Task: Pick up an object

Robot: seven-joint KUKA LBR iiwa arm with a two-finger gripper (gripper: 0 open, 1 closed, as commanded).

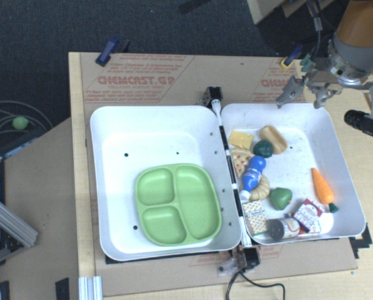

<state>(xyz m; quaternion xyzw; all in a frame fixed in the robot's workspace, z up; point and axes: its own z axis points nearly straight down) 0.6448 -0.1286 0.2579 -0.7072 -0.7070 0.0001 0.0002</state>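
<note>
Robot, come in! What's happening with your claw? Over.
Gripper open, holding nothing, above right bin's far edge. Carrot untouched. Nothing in the way.

Arm [360,24] cut off at top-right edge; small red-white packet [308,217] print too small to read.

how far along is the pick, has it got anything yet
Nothing looks done yet. The tool hangs open above the far rim of the right bin, with nothing between its fingers. The carrot, blue bottle and the other small items lie in that bin, and the green plate sits in the left bin. Left: coming down on one item, closing and lifting.
</note>
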